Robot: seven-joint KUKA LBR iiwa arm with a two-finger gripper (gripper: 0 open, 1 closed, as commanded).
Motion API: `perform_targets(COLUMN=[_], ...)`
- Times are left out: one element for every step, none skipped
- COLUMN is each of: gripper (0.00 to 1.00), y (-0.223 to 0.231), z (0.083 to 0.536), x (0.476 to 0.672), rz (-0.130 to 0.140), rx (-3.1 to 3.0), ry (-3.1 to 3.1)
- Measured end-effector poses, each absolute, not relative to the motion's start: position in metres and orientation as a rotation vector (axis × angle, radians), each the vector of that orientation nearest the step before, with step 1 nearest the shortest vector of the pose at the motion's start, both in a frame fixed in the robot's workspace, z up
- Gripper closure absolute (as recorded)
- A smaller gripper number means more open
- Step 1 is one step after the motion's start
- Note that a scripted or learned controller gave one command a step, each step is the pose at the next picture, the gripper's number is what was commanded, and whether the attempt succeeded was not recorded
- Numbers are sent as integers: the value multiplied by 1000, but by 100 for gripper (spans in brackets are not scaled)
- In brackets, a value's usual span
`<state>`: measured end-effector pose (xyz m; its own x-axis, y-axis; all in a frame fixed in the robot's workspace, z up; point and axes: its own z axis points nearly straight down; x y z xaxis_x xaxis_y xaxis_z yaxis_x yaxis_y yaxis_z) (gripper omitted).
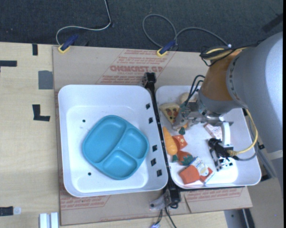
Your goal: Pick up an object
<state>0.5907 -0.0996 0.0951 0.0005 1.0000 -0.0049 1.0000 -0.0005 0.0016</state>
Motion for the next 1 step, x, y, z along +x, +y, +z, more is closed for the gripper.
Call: perform_targets(gripper=[100], y=[-58], z=[185], x=[572], rz=[1], rx=[2218], ry=[2224])
